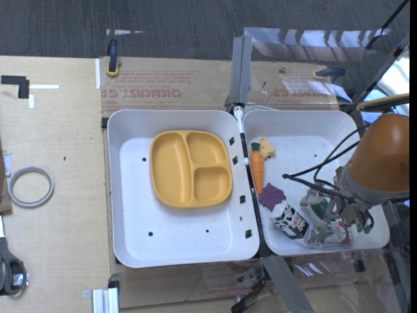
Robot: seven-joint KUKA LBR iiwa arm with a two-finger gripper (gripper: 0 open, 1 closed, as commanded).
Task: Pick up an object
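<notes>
we are working in the right bin (306, 130), with our arm reaching in from the right and its orange band (386, 152) hanging over the bin's right side. our pincer (328, 228) is sitting low at the near right of that bin, among cables and clutter, and we cannot tell how it is set or whether anything is in it.

the candidates for picking are all lying in the right bin: an orange carrot (257, 167) along the left wall, a small yellow piece (265, 148) just beyond its far end, a purple piece (272, 195) near the carrot's near end, and a black-and-white carton (290, 220) just left of our pincer. the left bin (130, 240) is carrying a yellow divided plate (191, 168). out on the worktop (58, 129) at the left a grey ring (30, 186) is lying.

we are judging this to be the reach-and-grasp step, with no lift yet evident. the carton looks the closest target; the next move is calling for a settled grip on it, then a straight rise clear of the bin's near wall.
</notes>
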